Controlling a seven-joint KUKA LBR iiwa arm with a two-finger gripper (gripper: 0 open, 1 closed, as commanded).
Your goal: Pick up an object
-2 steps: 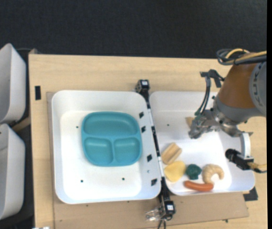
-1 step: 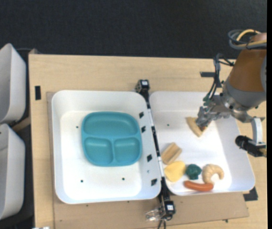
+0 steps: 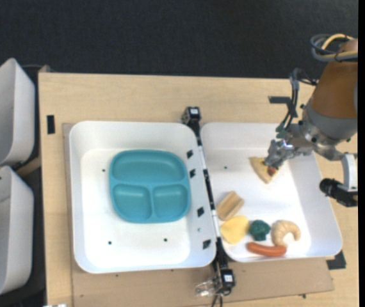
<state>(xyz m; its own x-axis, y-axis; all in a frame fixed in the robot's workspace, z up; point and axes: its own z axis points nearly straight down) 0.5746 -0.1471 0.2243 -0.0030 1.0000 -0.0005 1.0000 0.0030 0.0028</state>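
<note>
The right bin (image 3: 310,190) holds several toy foods. A tan wedge with a red spot (image 3: 260,169) lies near its upper middle. My gripper (image 3: 277,158) hangs at the wedge's right end, touching or just above it. Lower in the bin lie a tan bread-like block (image 3: 229,204), a yellow piece (image 3: 234,229), a dark green ball (image 3: 259,228), a cream curled piece (image 3: 286,231) and an orange-red sausage (image 3: 266,250). The arm's orange band (image 3: 335,94) rises at the right behind the gripper.
The left bin (image 3: 89,235) carries a teal divided plate (image 3: 149,185) in its middle. A black-clipped divider (image 3: 203,184) runs between the two bins. White blocks (image 3: 0,126) stand off the bench's left edge. A black fitting (image 3: 336,190) juts over the right bin's rim.
</note>
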